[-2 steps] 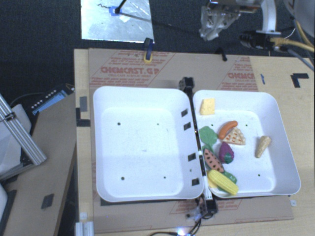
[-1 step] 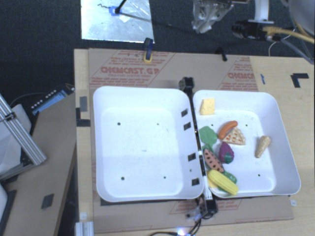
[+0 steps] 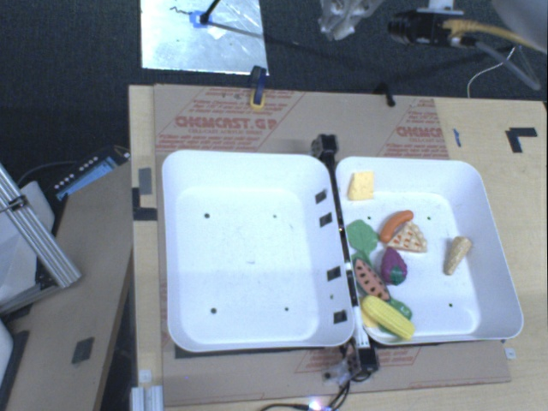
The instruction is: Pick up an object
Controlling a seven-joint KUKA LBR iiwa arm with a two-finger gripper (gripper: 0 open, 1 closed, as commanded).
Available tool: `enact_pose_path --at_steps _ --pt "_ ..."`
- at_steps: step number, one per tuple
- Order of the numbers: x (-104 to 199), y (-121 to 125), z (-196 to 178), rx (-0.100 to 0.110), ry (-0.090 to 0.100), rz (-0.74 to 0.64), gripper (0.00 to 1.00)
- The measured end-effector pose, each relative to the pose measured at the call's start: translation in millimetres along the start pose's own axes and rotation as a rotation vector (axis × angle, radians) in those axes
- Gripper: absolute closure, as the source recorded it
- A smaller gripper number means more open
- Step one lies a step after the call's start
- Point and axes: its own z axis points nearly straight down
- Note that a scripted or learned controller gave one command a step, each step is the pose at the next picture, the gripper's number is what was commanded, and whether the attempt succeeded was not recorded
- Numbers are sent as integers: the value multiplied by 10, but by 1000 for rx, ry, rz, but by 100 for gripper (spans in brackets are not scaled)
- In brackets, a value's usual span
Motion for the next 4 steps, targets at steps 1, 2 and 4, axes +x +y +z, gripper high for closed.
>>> enact_pose_path --at_steps 1,2,4 --pt "385 -1 -63 2 1 -1 100" --pt "724 2 -55 3 0 0 100" --pt "532 0 862 13 -5 9 100"
